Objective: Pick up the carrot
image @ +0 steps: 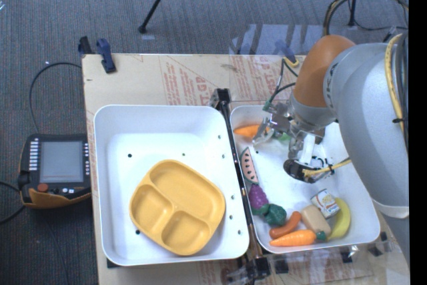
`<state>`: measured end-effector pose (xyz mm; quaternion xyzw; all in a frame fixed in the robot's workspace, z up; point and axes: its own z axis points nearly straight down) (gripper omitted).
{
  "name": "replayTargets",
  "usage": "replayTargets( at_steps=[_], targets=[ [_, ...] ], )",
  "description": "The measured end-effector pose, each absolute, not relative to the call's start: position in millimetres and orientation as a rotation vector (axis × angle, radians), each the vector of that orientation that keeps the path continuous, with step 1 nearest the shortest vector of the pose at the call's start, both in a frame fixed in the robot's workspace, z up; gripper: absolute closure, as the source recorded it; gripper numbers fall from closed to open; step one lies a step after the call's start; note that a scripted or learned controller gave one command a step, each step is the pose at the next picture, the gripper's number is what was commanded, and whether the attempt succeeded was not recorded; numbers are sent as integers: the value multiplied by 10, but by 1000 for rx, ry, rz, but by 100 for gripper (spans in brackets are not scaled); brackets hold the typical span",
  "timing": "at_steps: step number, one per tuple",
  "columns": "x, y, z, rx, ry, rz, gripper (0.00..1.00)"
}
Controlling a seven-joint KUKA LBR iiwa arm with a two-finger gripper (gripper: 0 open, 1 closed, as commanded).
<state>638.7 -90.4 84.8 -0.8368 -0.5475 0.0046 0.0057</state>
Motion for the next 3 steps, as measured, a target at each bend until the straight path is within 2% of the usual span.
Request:
replayTargets(
  at_steps=[1, 2, 3],
  targets=[
    [6404, -826, 835, -2831, -1329, 25, 0],
    [6358, -921, 846, -2977, -968, 19, 0],
    [6351, -905, 925, -2967, -982, 33, 100]
  ],
)
